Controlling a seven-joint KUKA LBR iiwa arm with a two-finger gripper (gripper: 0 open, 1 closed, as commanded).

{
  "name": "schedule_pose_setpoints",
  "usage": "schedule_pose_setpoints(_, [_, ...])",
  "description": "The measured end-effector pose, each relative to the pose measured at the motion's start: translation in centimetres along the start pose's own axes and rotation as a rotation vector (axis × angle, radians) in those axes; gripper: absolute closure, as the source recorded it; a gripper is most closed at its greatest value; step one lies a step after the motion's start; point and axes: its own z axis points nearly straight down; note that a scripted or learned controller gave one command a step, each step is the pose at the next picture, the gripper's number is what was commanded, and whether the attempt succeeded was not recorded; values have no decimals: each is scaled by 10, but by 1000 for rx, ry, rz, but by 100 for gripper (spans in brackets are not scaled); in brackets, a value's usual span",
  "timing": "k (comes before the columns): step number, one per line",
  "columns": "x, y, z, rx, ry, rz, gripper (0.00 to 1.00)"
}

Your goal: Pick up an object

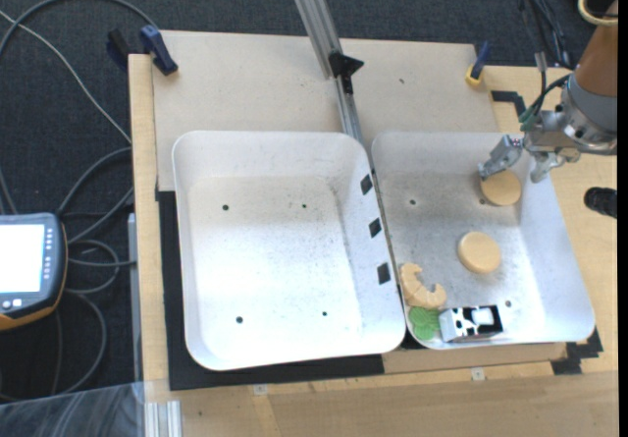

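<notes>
My gripper hangs over the far right part of the right bin, its fingers spread apart and open. A tan round disc lies on the bin floor just in front of the fingertips, not between them. A second tan disc rests nearer the middle of that bin. At the bin's near left corner I see a tan curved piece, a green object and a small black-and-white box.
The left bin stands beside the right one, with a metal rail running up from the gap between them. Clamps sit at the bench's far corners. A pendant screen lies off the bench to the left.
</notes>
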Motion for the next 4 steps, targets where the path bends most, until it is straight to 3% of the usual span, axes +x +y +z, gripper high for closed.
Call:
schedule_pose_setpoints(2, [3, -2, 109, -2, -1, 0, 0])
schedule_pose_setpoints(3, [3, 0, 94, -9, -1, 0, 100])
schedule_pose_setpoints(4, [0, 6, 30, -16, -6, -1, 100])
